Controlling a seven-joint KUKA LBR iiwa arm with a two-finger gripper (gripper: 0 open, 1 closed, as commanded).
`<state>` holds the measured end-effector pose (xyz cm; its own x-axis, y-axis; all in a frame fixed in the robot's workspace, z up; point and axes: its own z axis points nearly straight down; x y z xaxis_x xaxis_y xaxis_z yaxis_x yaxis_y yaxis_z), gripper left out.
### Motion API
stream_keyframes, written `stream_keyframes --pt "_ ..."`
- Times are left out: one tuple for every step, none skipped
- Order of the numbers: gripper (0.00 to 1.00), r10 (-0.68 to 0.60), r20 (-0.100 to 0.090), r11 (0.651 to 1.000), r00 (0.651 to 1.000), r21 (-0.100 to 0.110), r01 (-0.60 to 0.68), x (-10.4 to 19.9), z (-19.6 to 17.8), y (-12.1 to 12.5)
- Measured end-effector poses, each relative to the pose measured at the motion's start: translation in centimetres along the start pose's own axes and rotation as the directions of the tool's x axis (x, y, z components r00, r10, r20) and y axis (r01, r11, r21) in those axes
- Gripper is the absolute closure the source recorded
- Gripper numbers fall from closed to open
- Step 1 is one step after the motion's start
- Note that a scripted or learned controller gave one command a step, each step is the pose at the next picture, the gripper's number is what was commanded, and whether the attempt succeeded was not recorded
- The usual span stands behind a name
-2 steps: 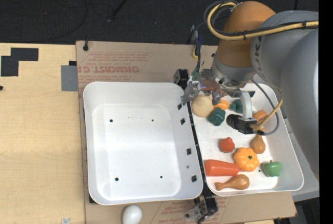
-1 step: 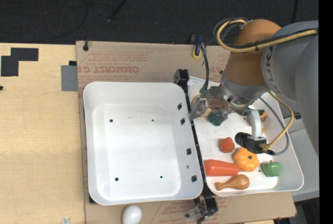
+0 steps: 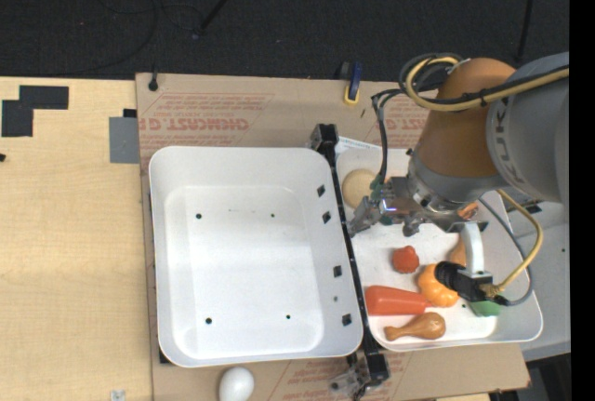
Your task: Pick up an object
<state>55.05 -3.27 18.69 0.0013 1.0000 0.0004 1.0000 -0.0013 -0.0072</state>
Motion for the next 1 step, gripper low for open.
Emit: stream_keyframes --pt "0.0 0.002 0.002 1.0 1.0 -0.005 -0.002 -6.7 6.73 4.47"
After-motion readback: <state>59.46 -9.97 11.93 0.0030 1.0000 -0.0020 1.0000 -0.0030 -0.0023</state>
